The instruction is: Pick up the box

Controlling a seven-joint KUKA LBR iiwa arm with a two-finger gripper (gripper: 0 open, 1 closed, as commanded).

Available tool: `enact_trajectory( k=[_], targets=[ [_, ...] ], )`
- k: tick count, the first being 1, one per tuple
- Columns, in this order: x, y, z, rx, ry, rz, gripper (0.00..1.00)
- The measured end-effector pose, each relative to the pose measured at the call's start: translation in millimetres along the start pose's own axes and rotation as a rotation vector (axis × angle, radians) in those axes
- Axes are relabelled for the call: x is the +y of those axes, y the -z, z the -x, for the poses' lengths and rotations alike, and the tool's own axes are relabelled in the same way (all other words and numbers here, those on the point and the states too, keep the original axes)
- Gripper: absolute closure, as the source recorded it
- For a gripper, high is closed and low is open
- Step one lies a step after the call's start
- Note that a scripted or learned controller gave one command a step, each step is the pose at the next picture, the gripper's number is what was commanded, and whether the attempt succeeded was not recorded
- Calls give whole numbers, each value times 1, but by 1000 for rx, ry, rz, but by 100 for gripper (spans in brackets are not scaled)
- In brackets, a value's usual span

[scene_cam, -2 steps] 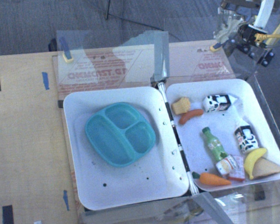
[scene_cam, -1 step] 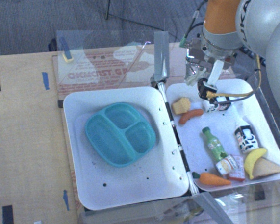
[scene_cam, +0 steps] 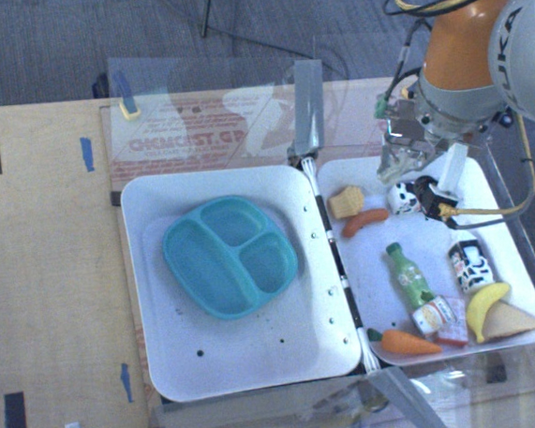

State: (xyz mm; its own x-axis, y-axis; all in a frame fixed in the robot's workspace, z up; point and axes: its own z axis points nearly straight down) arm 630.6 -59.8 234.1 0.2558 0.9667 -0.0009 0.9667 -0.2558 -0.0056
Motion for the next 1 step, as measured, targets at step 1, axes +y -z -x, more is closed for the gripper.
enact_trajectory(
  k=[1],
  targets=[
    [33,200,-15,0,-226,4,100]
  ],
)
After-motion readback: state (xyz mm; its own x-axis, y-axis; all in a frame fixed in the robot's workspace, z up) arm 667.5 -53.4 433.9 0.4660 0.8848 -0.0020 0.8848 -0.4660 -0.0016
